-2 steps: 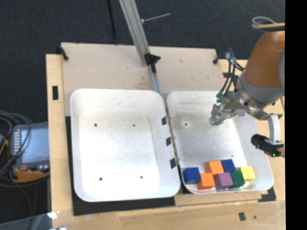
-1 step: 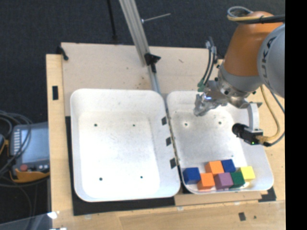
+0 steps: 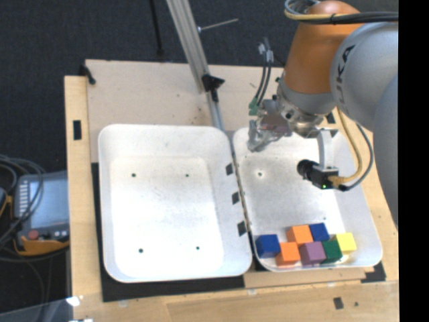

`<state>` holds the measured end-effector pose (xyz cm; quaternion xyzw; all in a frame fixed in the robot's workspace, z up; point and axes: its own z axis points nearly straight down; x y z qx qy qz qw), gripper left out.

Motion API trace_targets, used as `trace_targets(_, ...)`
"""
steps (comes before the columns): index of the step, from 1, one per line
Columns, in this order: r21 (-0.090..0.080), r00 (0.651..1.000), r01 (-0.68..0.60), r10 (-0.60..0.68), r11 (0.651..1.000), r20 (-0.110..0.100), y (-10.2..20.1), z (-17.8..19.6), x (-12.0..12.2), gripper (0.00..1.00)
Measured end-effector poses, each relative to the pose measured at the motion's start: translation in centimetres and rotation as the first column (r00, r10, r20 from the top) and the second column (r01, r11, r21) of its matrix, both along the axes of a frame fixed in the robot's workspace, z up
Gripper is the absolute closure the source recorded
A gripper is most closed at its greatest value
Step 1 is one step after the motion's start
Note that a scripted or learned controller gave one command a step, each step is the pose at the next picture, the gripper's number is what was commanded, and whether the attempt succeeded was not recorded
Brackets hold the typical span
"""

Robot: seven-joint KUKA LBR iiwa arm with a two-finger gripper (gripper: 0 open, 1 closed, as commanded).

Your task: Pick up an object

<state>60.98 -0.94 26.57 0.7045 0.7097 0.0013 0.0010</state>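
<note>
Dark carpet surrounds a wooden tabletop (image 3: 77, 180) that carries two shallow white bins side by side. On the left lies the left bin (image 3: 167, 203), with only small dark dots on its floor. Beside it, touching along the middle edge, is the right bin (image 3: 288, 180).

All the blocks sit together at the near edge of the right bin. A blue block (image 3: 267, 245) is at the left end of the group. Next to it is an orange block (image 3: 289, 252), and a second orange block (image 3: 301, 234) lies just behind that one. A purple block (image 3: 312, 252) is between the front orange block and a green block (image 3: 332, 249). A smaller blue block (image 3: 319, 231) is behind the green one, and a yellow block (image 3: 346, 241) closes the group on the right.

From the right, the grey arm (image 3: 365, 66) with its orange band reaches over the far part of the right bin. Its gripper (image 3: 258, 138) hangs near the far left corner of this bin, well apart from the blocks. No block is between its fingers, but whether the gripper is released or clenched I cannot tell. A metal pole (image 3: 191, 45) rises at a slant behind the bins.
</note>
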Motion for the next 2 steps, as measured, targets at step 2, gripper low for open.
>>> trace_targets(2, -0.002, 1.000, 0.002, -0.002, 1.000, -0.001, 9.5, -0.9, 3.2, 1.00)
